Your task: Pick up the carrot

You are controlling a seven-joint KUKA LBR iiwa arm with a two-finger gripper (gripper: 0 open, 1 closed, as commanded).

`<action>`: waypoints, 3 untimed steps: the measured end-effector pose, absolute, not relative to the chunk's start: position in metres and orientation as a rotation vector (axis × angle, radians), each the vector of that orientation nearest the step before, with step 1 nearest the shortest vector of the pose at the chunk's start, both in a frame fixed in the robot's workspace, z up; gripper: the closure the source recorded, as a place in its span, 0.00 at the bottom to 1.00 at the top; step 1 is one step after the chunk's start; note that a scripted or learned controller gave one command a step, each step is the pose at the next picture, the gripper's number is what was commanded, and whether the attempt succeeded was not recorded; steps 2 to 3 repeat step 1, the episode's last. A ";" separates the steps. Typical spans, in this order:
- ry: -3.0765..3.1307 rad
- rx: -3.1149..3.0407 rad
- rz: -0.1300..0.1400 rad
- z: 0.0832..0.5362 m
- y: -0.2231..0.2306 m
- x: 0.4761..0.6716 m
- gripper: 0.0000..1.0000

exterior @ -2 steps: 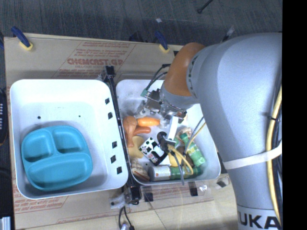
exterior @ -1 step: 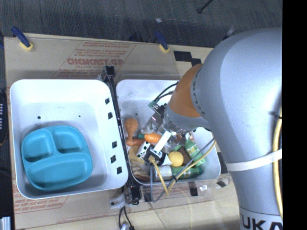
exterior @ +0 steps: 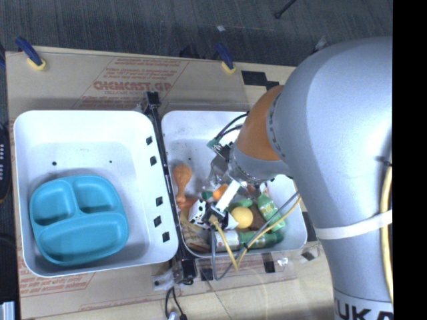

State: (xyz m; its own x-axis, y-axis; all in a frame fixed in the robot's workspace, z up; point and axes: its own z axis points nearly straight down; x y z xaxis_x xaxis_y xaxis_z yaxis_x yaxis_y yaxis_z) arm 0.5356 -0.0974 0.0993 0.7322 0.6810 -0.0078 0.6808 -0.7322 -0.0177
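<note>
My gripper (exterior: 212, 211) is down in the right bin (exterior: 190, 129), among a heap of toy food near the bin's front. Right beside the gripper's head shows a small orange piece with a green end (exterior: 219, 192), which looks like the carrot; most of it is hidden by the gripper. Whether the gripper holds it I cannot make out. The grey arm with its orange band (exterior: 257, 135) covers the right half of the bin.
An orange-brown drumstick-shaped toy (exterior: 181, 178) lies left of the gripper, near the bin's left wall. A yellow lemon (exterior: 241, 217) and green items (exterior: 272, 212) lie to the gripper's right. The left bin (exterior: 80, 129) holds a blue sectioned tray (exterior: 77, 217).
</note>
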 end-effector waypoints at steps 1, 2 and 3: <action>-0.451 -3.103 0.011 0.192 -0.084 0.506 1.00; -0.451 -3.103 0.011 0.192 -0.084 0.506 1.00; -0.451 -3.103 0.011 0.192 -0.084 0.506 1.00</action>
